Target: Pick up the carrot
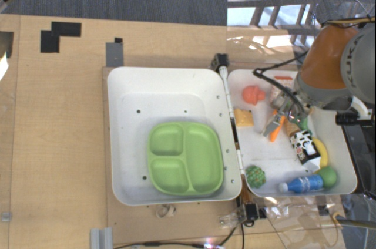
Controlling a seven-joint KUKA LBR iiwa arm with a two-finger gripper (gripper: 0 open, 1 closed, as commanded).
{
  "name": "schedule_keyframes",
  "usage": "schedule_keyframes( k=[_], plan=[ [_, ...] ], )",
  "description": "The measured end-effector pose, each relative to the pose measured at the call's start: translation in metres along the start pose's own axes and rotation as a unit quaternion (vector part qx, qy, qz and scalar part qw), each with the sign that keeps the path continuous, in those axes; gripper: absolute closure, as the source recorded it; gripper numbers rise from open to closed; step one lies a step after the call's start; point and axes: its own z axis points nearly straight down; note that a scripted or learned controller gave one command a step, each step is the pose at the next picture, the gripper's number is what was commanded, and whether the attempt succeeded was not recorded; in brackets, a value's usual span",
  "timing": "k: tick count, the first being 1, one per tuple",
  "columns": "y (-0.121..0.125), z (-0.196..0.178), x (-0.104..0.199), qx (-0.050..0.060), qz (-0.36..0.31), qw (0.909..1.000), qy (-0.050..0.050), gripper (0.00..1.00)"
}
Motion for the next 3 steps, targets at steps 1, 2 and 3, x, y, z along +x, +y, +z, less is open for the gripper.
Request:
schedule_keyframes(
  k=[1,2,3],
  plan=[
    [-0.007,-0.002,0.052,0.000,0.067,0.9978,0.000,0.00],
    [-0.012,-0.003,0.095,-0.001,0.175,0.9846,-0.002,0.00],
    [-0.009,-0.014,0.094,-0.003,0.170,0.9854,-0.003,1.00]
  ],
)
